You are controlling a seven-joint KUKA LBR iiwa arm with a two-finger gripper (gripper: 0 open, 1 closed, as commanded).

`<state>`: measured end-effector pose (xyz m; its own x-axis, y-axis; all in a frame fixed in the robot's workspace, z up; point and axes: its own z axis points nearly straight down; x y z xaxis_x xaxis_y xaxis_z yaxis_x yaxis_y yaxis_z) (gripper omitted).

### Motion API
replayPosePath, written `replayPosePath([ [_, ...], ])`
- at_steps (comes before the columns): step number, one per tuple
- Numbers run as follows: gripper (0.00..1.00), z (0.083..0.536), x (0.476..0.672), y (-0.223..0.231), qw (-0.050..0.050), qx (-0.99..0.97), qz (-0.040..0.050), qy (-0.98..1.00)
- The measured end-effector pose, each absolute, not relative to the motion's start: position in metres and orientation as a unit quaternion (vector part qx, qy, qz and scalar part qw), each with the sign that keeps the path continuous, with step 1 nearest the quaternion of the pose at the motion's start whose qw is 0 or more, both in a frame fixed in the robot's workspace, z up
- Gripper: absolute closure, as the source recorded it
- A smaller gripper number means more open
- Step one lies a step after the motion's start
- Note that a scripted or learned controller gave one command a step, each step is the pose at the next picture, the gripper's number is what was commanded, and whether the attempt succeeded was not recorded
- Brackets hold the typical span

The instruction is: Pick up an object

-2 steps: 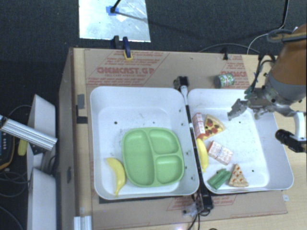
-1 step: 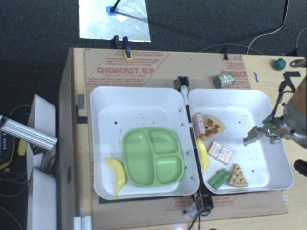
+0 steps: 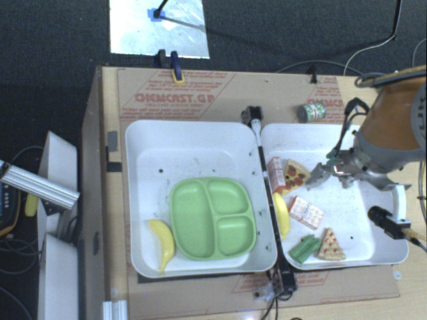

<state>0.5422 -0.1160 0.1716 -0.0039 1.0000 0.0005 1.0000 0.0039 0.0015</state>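
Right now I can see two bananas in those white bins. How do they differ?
The banana in the left bin lies in the open on the bin floor beside the green divided plate, its whole curve showing. The banana in the right bin is pressed against the divider wall, so it looks narrower and partly hidden. The left one sits nearer the front corner; the right one sits mid-bin, near the toy food. Both are yellow and curved.

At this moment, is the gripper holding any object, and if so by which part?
Nothing is held. The gripper hangs over the right bin, its tips just right of the pizza slice, with nothing between them.
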Motion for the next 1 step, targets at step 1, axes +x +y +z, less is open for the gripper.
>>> replayPosePath([
  [1, 0.00, 0.1308, 0.6404, -0.1794, 0.001, 0.706, -0.0001, 0.708],
])
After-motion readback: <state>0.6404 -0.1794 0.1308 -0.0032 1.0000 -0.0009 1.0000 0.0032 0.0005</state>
